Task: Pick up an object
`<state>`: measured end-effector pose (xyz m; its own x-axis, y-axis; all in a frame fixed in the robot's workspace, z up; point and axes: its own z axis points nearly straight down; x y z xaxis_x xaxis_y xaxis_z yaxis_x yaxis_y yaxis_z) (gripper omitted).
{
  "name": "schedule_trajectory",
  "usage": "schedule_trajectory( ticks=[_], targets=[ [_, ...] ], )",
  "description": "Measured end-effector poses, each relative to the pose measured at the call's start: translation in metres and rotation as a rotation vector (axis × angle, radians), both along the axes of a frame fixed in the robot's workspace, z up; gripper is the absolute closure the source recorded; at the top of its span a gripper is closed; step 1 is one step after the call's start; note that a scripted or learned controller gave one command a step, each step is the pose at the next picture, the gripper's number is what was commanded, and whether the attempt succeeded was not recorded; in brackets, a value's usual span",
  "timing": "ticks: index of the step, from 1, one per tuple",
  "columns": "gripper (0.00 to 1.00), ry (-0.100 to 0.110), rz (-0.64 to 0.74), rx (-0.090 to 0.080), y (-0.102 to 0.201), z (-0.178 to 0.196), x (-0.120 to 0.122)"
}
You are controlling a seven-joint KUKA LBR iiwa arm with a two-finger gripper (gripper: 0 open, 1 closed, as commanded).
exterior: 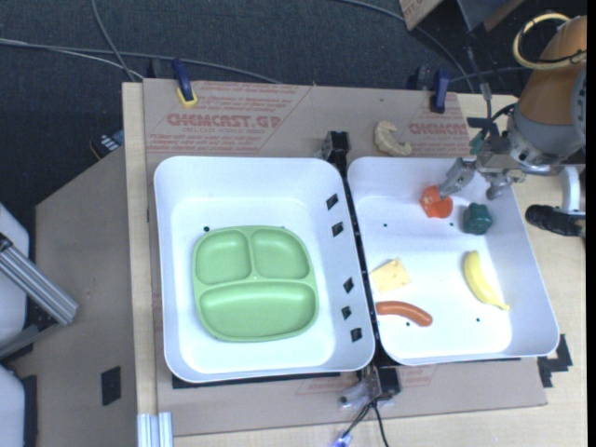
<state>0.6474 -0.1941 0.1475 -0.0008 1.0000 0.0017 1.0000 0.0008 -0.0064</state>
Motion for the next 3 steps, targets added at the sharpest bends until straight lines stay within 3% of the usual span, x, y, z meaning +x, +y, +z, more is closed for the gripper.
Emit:
schedule_trajectory(
  ticks=[1,2,3],
  targets=[
    [0.00,-0.010,0.001,-0.002,-0.004,-0.033,-0.004],
    [1.00,-0.009,0.001,-0.002,-0.004,-0.024,-0.004],
    [1.00,-0.012,0.000,-0.004,-0.010,0.022,-0.001]
  ],
)
